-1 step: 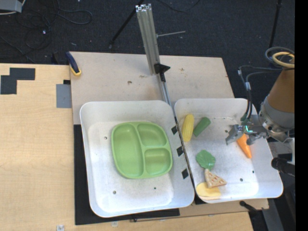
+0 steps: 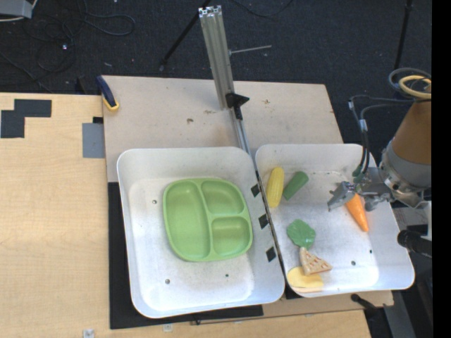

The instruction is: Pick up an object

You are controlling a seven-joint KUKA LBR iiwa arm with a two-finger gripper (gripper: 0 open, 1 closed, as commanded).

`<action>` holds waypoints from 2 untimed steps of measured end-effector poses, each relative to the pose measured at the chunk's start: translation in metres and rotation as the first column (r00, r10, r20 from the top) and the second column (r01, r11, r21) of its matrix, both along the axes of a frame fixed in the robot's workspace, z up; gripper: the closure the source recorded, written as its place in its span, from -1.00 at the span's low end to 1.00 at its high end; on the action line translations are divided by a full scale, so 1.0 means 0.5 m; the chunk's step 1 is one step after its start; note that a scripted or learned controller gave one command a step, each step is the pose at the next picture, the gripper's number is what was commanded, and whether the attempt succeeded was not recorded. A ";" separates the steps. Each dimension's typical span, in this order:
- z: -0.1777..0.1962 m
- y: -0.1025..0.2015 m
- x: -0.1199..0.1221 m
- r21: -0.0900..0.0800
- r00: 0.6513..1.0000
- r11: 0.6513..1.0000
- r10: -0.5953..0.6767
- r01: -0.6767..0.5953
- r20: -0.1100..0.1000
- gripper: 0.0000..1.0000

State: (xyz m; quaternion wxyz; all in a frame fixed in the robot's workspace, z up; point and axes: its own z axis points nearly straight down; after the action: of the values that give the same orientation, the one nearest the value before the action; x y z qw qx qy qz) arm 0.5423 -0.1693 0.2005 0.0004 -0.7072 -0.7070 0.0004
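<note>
A light wooden tabletop (image 2: 49, 210) fills the left of the frame, with grey and black patches at its upper left. At upper centre a silver metal post (image 2: 217, 55) rises from a pale board (image 2: 169, 111). Black cables (image 2: 84, 20) trail over the dark floor along the top.

Two white bins side by side on the counter (image 2: 176, 111). Left bin (image 2: 141, 273) holds a green divided plate (image 2: 207, 219), roughly mid-bin. Right bin (image 2: 391, 273): yellow corn (image 2: 275, 186) just beside the left wall, green pickle-like piece (image 2: 294, 184) touching it on the right, both near the back. Green leafy piece (image 2: 301, 232) mid-bin; below it a sandwich wedge (image 2: 313, 263) resting against a yellow piece (image 2: 304, 280) at the front-left corner. Arm w/ orange band (image 2: 416, 129) reaches in from the right; gripper (image 2: 350, 196) low over the right bin's back-right area, w/ an orange carrot (image 2: 359, 213) right at its tip, contact unclear. Metal post (image 2: 218, 55) stands at the counter's back edge.
</note>
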 end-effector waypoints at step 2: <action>-0.211 -0.005 -0.019 0.002 1.000 1.000 -0.001 0.001 0.002 -1.00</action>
State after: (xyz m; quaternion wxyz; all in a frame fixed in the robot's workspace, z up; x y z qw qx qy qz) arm 0.5330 -0.1717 0.0950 0.0006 -0.7074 -0.7068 -0.0009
